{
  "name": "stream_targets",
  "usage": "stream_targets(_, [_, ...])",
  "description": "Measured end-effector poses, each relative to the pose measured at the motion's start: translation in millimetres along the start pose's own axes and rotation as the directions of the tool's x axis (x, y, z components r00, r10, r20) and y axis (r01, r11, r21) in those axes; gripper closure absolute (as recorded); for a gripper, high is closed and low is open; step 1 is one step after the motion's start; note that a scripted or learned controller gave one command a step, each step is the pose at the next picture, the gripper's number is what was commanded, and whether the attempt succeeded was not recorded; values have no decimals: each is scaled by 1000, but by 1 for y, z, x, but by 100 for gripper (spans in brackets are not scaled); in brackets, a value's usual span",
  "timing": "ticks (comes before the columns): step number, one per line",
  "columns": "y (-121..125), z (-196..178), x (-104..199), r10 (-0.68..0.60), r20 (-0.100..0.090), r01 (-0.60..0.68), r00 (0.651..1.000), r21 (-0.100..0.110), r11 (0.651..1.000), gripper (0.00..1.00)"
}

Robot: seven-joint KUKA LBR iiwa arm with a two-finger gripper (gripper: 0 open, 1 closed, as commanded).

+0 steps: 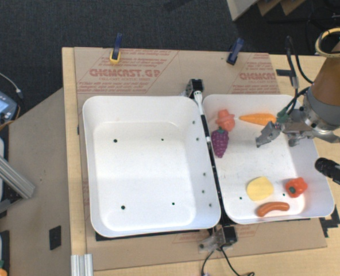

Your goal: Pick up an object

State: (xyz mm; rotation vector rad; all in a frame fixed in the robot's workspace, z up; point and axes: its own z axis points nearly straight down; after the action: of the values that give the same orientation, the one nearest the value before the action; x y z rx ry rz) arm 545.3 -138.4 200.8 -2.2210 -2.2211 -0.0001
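The carrot [258, 118], a light, stiff, slick toy by the look of it, lies in the right bin [313, 154] just beside the gripper [269, 135], whose jaws' state I cannot tell; grip its thick middle crosswise.

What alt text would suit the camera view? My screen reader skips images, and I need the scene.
A grey arm's end effector hovers in the right bin just below a toy carrot. Also there: purple grapes, a pink toy, a yellow piece, a sausage and a red tomato.
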Motion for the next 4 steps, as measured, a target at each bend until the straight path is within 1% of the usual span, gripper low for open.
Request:
stream_targets(1, [47,-42,106,-13,-3,13,1000,-9,1000,0])
stream_targets(2, [-19,-39,113,1,-2,-1,1000,6,1000,0])
stream_targets(3, [74,-79,155,-6,1,6,1000,-12,1000,0])
stream_targets(4, [1,2,186,-2,-1,2,1000,13,1000,0])
